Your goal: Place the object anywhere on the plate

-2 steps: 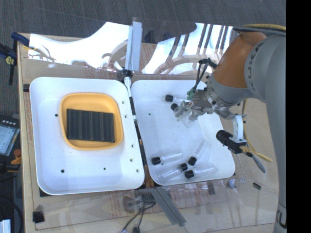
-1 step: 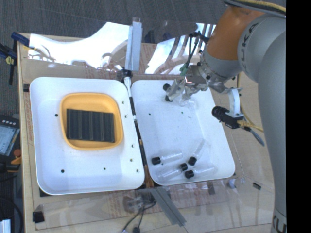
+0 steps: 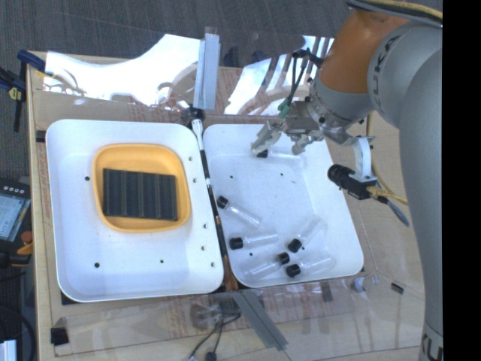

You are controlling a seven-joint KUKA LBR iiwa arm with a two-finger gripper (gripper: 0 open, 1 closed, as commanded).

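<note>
Two white bins side by side on the table point(image 3: 45, 329). Left bin point(image 3: 68, 262) carries the yellow plate point(image 3: 113, 168), with a dark ribbed insert at its centre. Right bin point(image 3: 338, 232) holds the objects: several clear vials with black caps, most bunched at the near end, e.g. one vial point(image 3: 252, 241) lying flat, another vial point(image 3: 239, 213) just left of centre close to the bin divider.

Gripper point(image 3: 279, 144) hovers over the far end of the right bin, fingers spread apart, nothing between them. Well apart from the vial cluster. A dark tip shows at the left finger; cannot tell if it touches the bin floor.

Judged step: pick not yet made; plate bare of vials.

How to do it well:
- Choose an isolated vial, not the crowded near-right group where neighbours touch or nearly touch; the one near the divider looks most free.
- Turn the wrist so the fingers straddle the vial's short axis; clear round glass likely slips and rolls.
- Come down vertically, close at mid-body rather than on the cap.
- Lift clear of the divider wall before crossing left.
- Release low over the plate so it does not roll off.
</note>
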